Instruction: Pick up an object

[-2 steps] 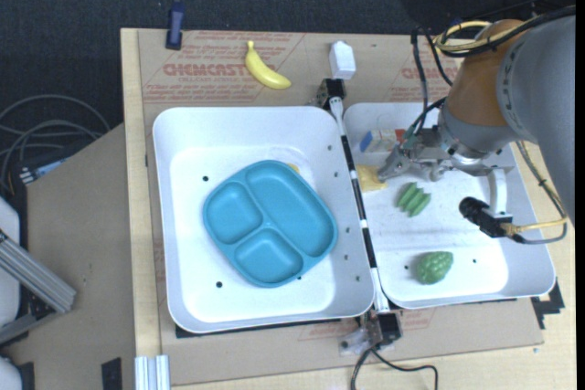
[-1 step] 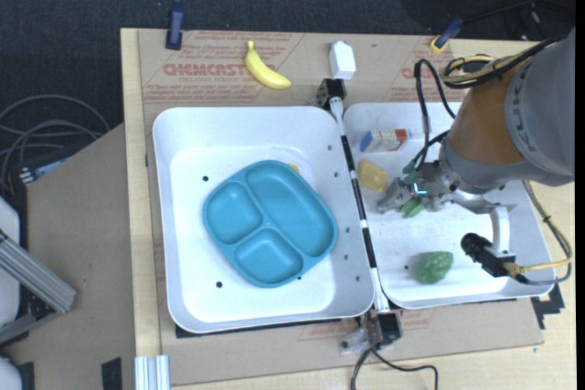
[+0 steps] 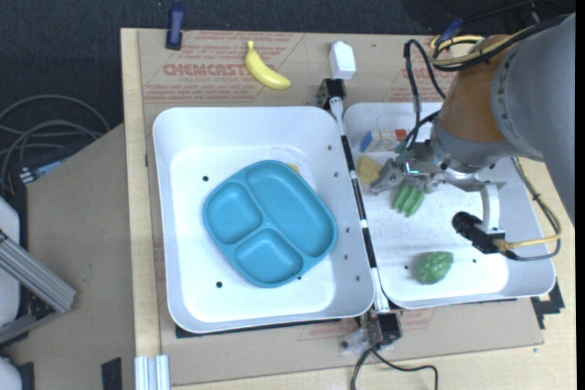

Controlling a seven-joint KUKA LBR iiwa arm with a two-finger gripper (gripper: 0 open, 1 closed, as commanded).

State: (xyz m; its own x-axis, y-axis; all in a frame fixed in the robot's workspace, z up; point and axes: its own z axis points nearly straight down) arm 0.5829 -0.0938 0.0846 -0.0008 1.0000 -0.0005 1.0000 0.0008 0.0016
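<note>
My gripper (image 3: 411,180) is low in the right bin (image 3: 475,288), near its left side. A ribbed green object (image 3: 407,200) lies directly under and just in front of it, partly covered by the gripper. Whether the gripper touches it is unclear. Close to its left, by the bin wall, sits a pale yellow object (image 3: 367,169). A leafy green piece (image 3: 431,267) rests near the front of the same bin. Small blue (image 3: 366,142) and red (image 3: 399,135) items lie at the back.
The left bin (image 3: 183,151) holds a blue divided plate (image 3: 267,221). On the cardboard behind the bins lie a banana (image 3: 265,68), a white block (image 3: 343,59) and a small blue item (image 3: 175,25).
</note>
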